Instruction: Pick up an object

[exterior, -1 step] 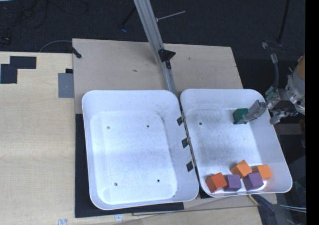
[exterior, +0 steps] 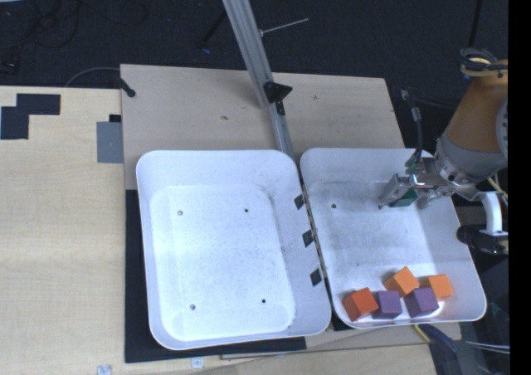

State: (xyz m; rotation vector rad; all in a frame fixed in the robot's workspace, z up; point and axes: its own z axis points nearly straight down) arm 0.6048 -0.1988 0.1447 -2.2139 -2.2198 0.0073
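Nearest the camera, along the front wall of the right bin (exterior: pixel 465 311), lay the blocks in a loose row running left to right — an orange-red block (exterior: pixel 359 303), two purple cubes (exterior: pixel 387 304) and (exterior: pixel 422 300), and two orange cubes (exterior: pixel 404 280) and (exterior: pixel 440 286). They were squat, with no marked long axis. Farther back, the gripper (exterior: pixel 398 191) hovered over bare floor, well apart from them; whether it was open could not be told. The approach seemed barely begun — next it would need to travel forward over one block and descend.
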